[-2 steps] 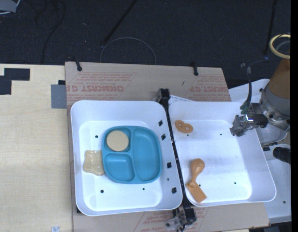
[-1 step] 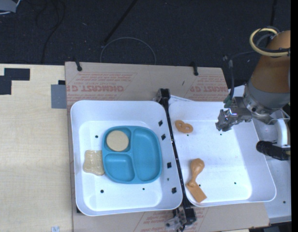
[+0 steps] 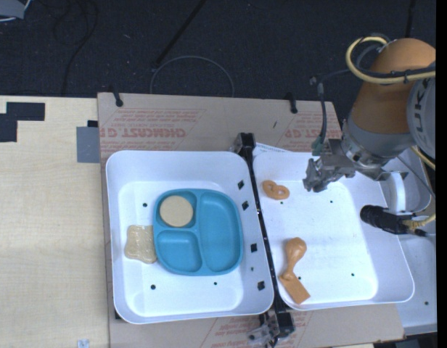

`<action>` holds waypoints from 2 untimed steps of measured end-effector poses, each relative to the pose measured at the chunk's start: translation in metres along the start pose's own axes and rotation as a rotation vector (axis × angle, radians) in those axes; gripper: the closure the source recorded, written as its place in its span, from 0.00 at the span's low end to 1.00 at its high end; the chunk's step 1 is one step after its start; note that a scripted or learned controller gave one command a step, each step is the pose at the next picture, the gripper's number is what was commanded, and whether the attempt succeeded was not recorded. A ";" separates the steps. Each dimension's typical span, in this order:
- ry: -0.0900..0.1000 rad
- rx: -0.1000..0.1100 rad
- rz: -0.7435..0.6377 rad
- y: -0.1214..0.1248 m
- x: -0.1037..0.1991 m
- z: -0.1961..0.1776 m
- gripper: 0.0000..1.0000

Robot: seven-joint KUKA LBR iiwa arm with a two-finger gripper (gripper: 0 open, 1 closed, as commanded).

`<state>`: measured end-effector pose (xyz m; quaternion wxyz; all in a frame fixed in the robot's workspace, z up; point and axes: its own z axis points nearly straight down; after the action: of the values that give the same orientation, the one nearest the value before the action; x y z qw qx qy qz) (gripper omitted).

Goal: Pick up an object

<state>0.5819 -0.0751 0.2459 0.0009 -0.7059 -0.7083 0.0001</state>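
Camera view, my read: taking the right bin [image 3: 383, 281] as my landmark. Gripper [image 3: 316, 180] hangs over its upper part, near the back wall, reaching in from the arm [image 3: 387, 100] on the bin's right side. Fingers point down toward the bin floor; I see nothing between them, and I cannot tell how wide they stand. Small tan pretzel-shaped piece [image 3: 276, 191] lies on the bin floor just left of the gripper, apart from it. Orange drumstick-shaped piece [image 3: 293, 267] lies toward the bin's front left corner. Left of the landmark, the other bin [image 3: 129, 296] holds a blue divided tray [image 3: 209, 241] with a round tan cracker [image 3: 175, 210] in one compartment; a pale toast-like slice [image 3: 140, 243] touches the tray's left edge.
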 end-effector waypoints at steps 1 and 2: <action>0.000 0.000 -0.001 0.015 0.060 0.006 1.00; 0.000 0.004 -0.001 0.022 0.108 0.022 1.00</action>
<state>0.6037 0.0334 0.2243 0.0022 -0.7057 -0.7085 0.0013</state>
